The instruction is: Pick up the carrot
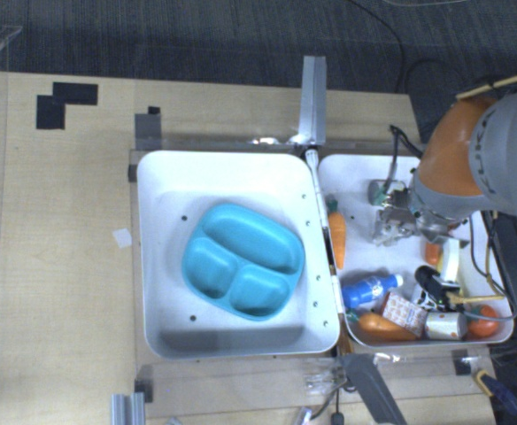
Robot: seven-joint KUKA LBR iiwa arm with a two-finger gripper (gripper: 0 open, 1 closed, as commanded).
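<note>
The carrot (337, 240) is orange with a small green top. It lies lengthwise against the left wall of the right bin (356, 173). My gripper (389, 227) hangs over the middle of that bin, a short way to the right of the carrot and apart from it. Nothing shows between the fingers. The grey arm with its orange band (449, 153) reaches in from the right.
The left bin (161, 237) holds a blue divided plate (243, 259). Along the right bin's front lie a blue bottle (370, 289), an orange vegetable (384, 327), a patterned box (403, 311), a white cylinder (444, 327) and a red fruit (482, 328).
</note>
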